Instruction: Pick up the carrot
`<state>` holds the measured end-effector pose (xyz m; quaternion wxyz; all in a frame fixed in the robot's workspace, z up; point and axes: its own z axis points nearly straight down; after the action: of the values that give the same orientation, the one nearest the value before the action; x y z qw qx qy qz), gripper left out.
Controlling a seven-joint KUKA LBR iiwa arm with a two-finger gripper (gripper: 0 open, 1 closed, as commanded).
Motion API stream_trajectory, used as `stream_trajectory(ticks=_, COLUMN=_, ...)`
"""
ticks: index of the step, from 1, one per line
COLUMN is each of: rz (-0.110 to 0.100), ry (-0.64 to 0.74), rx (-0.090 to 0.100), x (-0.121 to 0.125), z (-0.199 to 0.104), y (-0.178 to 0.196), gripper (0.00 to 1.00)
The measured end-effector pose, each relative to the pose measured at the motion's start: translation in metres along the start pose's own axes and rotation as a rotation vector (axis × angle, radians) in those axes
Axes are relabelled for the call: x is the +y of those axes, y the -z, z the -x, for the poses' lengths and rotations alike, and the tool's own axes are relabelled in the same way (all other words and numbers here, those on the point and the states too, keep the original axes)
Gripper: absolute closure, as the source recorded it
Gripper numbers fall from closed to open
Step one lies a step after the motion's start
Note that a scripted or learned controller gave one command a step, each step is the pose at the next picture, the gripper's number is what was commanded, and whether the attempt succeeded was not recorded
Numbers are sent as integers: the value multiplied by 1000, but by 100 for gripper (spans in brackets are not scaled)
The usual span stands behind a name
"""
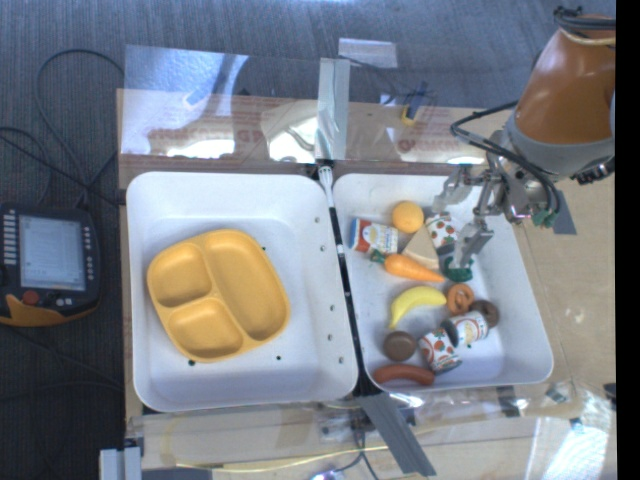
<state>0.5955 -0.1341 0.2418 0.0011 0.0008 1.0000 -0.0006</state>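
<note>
The carrot [412,267], orange with a green stub at its left end, lies in the middle of the right bin [530,353], pointing right. A pale wedge-shaped toy [428,245] rests against its upper side. My gripper [455,233] hovers over the upper right part of that bin, just right of and above the carrot's thin end. Its fingers [474,244] stand spread apart, open, with nothing gripped between them.
Around the carrot lie an orange ball [407,216], a small carton [374,236], a banana [414,302], a pretzel [460,296], two small cans [470,327], a brown disc [399,345] and a sausage [403,374]. A yellow divided plate [215,293] sits in the left bin [150,378].
</note>
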Motion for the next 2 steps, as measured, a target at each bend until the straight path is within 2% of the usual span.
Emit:
stream_trajectory(ticks=1, rz=1, ry=106, rx=-3, x=22, z=-24, y=-132, gripper=0)
stream_trajectory(ticks=2, rz=4, ry=-157, rx=-13, x=4, z=-47, y=-150, gripper=0)
